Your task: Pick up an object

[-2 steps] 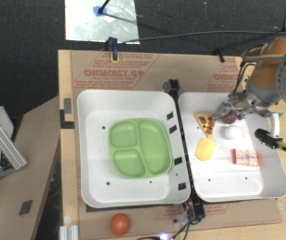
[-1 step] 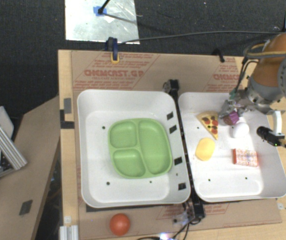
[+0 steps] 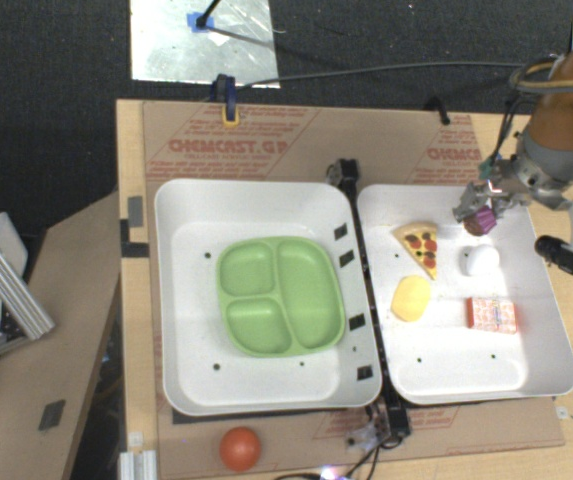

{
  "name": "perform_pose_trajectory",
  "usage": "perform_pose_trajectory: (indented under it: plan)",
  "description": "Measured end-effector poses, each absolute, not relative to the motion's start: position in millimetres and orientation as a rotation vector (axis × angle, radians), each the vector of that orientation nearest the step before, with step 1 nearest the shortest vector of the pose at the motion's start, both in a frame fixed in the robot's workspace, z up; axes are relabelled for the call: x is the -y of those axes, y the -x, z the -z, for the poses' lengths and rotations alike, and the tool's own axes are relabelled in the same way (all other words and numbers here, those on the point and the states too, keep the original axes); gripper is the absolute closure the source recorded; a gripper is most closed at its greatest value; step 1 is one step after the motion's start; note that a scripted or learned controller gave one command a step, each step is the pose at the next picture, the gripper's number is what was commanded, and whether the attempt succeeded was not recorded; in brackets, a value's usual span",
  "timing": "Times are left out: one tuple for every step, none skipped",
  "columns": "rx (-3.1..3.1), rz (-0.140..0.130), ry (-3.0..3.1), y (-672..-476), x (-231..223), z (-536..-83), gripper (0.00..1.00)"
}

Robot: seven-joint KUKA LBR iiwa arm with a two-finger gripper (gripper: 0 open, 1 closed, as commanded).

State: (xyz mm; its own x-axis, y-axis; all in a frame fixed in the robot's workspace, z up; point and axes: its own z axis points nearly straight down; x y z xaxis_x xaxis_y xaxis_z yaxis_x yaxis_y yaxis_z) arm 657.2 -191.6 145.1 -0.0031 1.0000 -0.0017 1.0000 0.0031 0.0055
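Purple object (image 3: 481, 220) clamped in tool (image 3: 474, 211), above right bin (image 3: 546, 368).

A small purple object (image 3: 480, 219) sits between the pincer (image 3: 477, 214) fingers, raised over the right bin's (image 3: 546, 368) far edge. It is roundish and dark violet, just above a white rounded piece (image 3: 481, 260).

It was a robotics lab; a bench (image 3: 296, 128) faced with printed protective film bore two clamped white bins (image 3: 186, 208); black cloth (image 3: 46, 28) hung at twelve o'clock; aluminium framing (image 3: 6, 288) stood at nine o'clock.
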Motion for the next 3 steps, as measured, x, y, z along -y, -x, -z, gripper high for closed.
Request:
perform_pose_trajectory:
  plan:
    - [-2.224, -0.004, -2.212, -662.7, 193.9, -189.6, 1.0]
    - [-2.226, -0.004, -2.212, -662.2, 190.1, -233.5, 1.0]
    - [-2.23, -0.001, -2.213, -644.2, 151.7, -229.3, 1.0]
